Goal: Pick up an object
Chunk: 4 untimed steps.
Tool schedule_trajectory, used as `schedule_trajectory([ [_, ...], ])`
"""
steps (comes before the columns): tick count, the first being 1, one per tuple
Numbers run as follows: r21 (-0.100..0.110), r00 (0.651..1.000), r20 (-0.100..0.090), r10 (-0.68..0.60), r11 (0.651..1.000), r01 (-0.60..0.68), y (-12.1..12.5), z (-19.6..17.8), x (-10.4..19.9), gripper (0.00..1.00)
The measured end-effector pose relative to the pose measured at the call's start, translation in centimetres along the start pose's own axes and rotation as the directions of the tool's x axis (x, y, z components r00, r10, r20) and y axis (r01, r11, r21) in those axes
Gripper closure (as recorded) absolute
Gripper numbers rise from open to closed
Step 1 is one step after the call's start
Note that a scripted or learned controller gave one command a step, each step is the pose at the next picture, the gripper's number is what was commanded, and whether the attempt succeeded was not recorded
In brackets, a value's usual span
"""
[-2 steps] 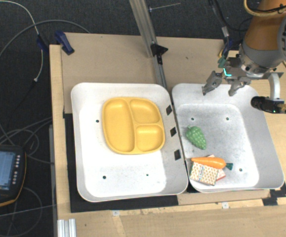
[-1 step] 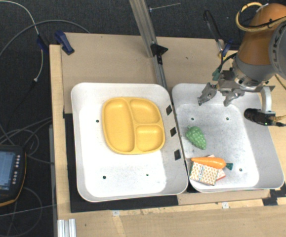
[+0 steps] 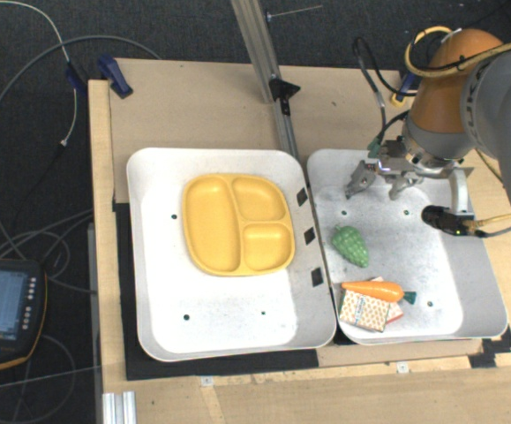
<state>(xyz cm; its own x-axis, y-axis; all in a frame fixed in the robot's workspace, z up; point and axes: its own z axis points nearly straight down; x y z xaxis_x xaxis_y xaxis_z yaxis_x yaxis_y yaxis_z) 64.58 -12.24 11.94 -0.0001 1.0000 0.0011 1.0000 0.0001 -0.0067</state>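
Hovering over the right bin (image 3: 467, 307), jaws (image 3: 380, 182) spread (nothing between them).

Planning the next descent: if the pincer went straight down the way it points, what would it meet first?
Probably bare floor of the right bin. The pincer hangs over its upper part, and the green object lies nearer the camera, seemingly off that line. Depth is hard to judge from this slant.
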Motion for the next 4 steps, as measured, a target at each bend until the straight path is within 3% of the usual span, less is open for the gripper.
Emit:
schedule_trajectory([
  [1, -0.001, 1.000, 0.000, 0.000, 1.000, 0.000, 0.0, 2.8, 0.1, 0.00],
  [2, -0.007, 1.000, 0.000, -0.001, 1.000, 0.001, 0.1, 1.5, 0.1, 1.00],
  [4, -0.015, 1.000, 0.002, -0.002, 1.000, 0.002, 1.0, -9.2, -0.1, 1.00],
])
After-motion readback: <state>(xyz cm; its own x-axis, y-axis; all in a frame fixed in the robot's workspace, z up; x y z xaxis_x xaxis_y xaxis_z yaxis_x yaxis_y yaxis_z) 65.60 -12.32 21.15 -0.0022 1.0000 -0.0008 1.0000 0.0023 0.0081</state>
